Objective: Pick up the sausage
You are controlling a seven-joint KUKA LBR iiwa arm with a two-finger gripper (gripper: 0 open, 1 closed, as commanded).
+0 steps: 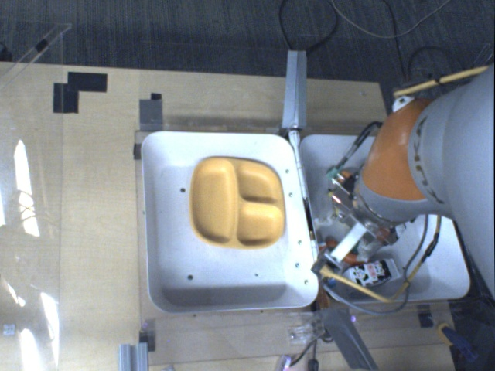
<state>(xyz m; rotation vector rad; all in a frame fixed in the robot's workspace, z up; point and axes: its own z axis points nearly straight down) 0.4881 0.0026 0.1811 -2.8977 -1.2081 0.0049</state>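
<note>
Yellow divided tray point(236, 202) in left white bin point(162, 230); grey arm's hand point(348, 247) low over right bin point(448, 273), grip state unclear.

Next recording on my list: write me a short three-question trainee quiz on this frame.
1. True or false: the yellow three-compartment plastic tray lies in the left white bin.
2. Over which bin is the grey arm with the orange band working?
A. left
B. right
C. neither
3. Fill in: the arm's hand is down near the right white bin's ____ edge, beside the divider between the bins.

Key: 1 true. 2 B. 3 left. The sausage cannot be made out in the clutter of cables around the hand, so no grasp can be confirmed.
</note>
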